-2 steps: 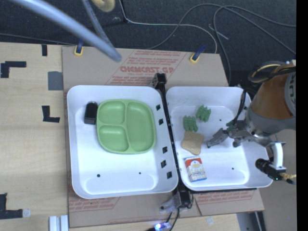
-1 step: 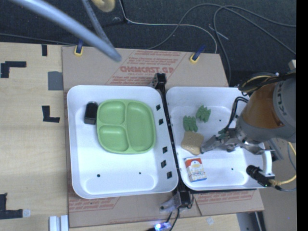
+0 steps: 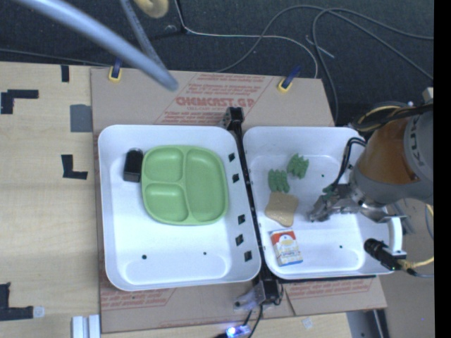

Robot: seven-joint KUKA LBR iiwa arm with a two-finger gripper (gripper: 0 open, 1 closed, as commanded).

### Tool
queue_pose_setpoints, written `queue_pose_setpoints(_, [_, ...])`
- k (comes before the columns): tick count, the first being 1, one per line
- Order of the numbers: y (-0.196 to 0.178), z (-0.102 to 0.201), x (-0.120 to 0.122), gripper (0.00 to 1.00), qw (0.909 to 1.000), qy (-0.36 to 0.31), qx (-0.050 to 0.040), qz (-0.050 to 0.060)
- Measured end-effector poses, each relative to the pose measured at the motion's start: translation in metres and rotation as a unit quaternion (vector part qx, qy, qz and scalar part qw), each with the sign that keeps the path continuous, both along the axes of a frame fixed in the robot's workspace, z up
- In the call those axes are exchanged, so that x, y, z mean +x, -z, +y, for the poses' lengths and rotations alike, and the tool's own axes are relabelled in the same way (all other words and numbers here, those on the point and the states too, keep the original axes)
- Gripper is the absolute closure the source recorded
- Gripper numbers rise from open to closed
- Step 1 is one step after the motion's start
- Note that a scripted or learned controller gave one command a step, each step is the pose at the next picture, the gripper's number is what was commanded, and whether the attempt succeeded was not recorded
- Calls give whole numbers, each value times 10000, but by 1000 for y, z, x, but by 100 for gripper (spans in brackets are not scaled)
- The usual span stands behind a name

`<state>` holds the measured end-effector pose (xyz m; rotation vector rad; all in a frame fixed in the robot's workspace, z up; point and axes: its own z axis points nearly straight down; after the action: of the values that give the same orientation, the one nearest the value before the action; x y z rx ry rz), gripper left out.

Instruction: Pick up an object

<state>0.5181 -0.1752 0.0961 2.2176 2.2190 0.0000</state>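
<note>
Camera view, looking down on the surface: in the left bin point(image 3: 116, 259) a small black block point(image 3: 132, 165) lay just beside a green divided plate point(image 3: 185, 185). In the right bin point(image 3: 331, 260), the likely pick candidates clustered near the divider: two green ridged pieces point(image 3: 288, 173), a tan slab point(image 3: 282, 208) below them, and a red-and-white packet point(image 3: 287, 248) toward the near rim. The end effector point(image 3: 326, 208) sat low over the right bin floor, right of the tan slab and apart from it, nothing visible between its tips; whether they were apart or together could not be told. The arm point(image 3: 394, 162) reached in from the right, orange band above the wrist, wrist bent down toward the bin. The risk, as judged: a closing grip here would catch bare floor, or a sideways approach would nudge the slab toward the packet instead of lifting it.
</note>
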Motion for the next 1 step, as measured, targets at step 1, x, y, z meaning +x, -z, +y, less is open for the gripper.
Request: queue_pose_setpoints(1, [-63,-4,1,100,10000,-3,8,-8])
